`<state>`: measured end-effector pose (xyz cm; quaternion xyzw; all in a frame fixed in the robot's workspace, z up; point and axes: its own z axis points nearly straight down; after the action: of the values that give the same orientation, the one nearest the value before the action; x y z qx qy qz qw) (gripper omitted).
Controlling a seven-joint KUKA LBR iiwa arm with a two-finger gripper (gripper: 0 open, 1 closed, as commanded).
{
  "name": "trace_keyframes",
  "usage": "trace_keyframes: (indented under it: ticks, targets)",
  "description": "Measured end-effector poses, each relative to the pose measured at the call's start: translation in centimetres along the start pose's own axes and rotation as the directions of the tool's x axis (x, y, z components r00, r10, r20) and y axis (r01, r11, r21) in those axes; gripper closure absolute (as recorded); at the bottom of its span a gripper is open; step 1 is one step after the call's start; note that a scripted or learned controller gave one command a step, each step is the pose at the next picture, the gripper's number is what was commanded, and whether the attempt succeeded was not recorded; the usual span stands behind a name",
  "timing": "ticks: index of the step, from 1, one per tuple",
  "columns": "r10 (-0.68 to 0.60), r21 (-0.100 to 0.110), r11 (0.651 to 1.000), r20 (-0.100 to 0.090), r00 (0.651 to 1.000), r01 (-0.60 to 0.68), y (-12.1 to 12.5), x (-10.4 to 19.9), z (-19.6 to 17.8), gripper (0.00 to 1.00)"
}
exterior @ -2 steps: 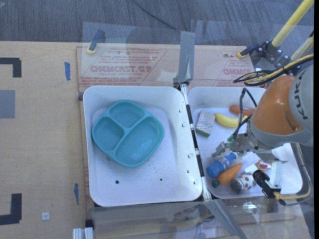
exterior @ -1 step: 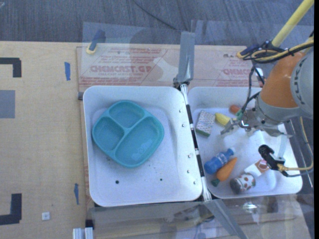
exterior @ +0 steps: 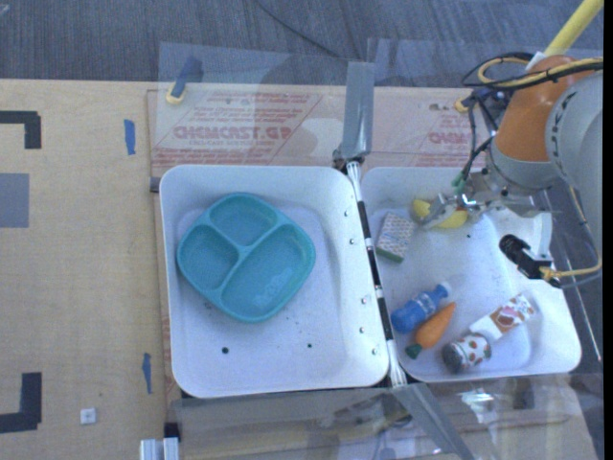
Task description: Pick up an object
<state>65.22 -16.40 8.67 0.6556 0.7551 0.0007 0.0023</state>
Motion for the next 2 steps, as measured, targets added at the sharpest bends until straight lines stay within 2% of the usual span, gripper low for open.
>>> trace_keyframes:
  ticks: [1,2]
  targets:
    - [0.089,0.014,0.996,-0.006,0.996,-0.089,1.25,-1.37,0.13,0.00]
    - [0.277,0.024,0.961,-0.005,0.961,-0.277,0.99,-1.29,0.14,0.00]
